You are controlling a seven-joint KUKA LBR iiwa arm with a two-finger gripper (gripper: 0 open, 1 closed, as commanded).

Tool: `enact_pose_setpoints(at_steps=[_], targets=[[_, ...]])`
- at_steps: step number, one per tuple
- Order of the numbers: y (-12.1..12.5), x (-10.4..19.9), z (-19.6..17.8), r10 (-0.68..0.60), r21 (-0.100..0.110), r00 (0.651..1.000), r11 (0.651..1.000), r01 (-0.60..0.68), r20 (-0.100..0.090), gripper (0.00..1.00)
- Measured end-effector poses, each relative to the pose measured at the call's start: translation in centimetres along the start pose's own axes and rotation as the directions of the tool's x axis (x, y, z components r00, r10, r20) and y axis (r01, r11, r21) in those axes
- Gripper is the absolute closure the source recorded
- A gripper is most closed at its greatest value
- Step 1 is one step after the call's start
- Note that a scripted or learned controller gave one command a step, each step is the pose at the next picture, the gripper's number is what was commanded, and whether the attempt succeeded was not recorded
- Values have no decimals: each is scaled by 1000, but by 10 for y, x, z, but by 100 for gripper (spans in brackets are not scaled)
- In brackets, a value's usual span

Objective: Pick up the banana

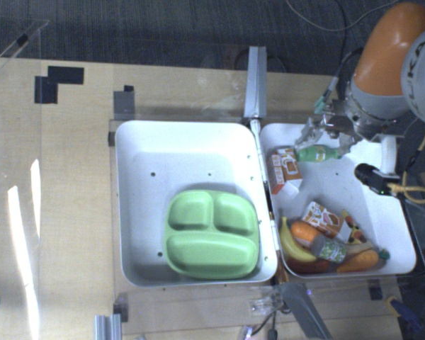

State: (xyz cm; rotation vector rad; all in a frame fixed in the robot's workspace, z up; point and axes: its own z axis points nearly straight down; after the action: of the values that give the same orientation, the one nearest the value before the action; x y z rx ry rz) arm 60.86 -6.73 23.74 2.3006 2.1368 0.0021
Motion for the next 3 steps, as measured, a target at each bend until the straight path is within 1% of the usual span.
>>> enact_pose_setpoints(at_steps=[1, 3], targets=[[-73, -30, 150, 173, -7, 985, 985, -173, -2, 0], [-73, -30, 150, 174, -7, 985, 985, -174, -2, 0]])
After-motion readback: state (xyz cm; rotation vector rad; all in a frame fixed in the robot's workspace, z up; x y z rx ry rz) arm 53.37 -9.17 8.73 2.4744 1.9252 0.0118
